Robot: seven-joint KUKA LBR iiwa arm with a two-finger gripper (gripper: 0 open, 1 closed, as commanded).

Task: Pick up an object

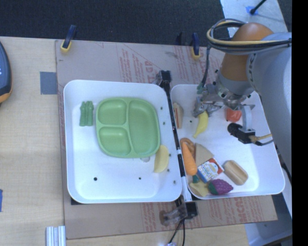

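Fixed overhead camera, slanted down, both bins framed

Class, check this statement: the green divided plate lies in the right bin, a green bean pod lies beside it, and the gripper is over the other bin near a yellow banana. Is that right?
Not quite. The green divided plate lies in the left bin, not the right, as the camera view shows. The green bean pod lies beside it, and the gripper is over the right bin, near the yellow banana.
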